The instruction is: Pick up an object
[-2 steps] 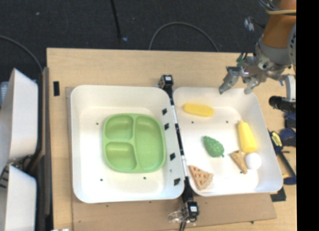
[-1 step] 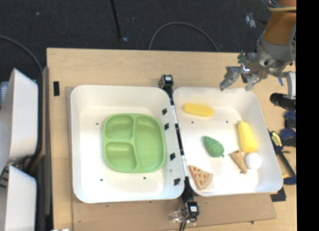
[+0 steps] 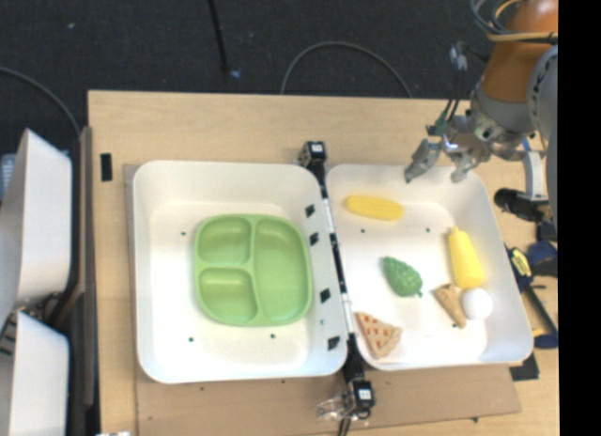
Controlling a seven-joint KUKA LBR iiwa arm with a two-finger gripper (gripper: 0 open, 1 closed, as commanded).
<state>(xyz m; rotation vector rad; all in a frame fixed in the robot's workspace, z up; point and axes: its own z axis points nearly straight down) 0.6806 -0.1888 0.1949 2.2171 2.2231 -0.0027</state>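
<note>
The corn cob (image 3: 375, 207) lies in the right bin (image 3: 502, 331), near its far rim, untouched. Nearer than the corn lie a green leafy piece (image 3: 403, 276), a yellow banana (image 3: 465, 257), an ice-cream cone (image 3: 463, 303) and a pizza slice (image 3: 377, 335). Above the corn's far right hovers the hand (image 3: 437, 169), fingers spread wide, holding nothing.

We see open floor in the right bin (image 3: 488, 209) between the corn (image 3: 375, 207) and the banana (image 3: 465, 257), while its near half is crowded by broccoli (image 3: 403, 276), waffle (image 3: 377, 335) and egg (image 3: 477, 303).
</note>
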